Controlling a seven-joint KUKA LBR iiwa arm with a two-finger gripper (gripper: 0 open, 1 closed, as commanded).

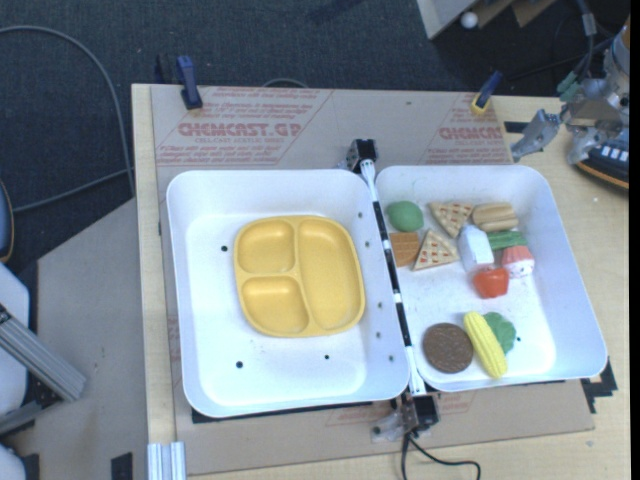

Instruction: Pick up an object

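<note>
Nearest the lower edge, a black clamp and cable (412, 418) are seen where the two bins meet. Just above, in the right bin (570, 298), a brown round cookie (447, 348) is laid beside a yellow corn cob (486, 344), touching or nearly so; the cob is rested over a green leafy piece (505, 332). Further back, a red tomato-like piece (491, 283), a white block (474, 247), a red-and-white piece (518, 260) and a green strip (507, 238) are bunched together. Behind them, a tan bread roll (495, 215), two pizza-like wedges (452, 216) (435, 253), an orange cracker square (404, 247) and a green rounded lump (404, 214) are grouped near the shared wall.

A yellow divided plate (298, 274) is held flat in the left bin (200, 358).

Both bins are set on a brown printed board (300, 133), pinned by blue clamps (187, 80) (486, 91) at the far edge.

The gripper (585, 118) is seen at upper right, outside the right bin past its far corner, well apart from every toy. Nothing is seen held; whether the claw is apart or together cannot be told.
</note>
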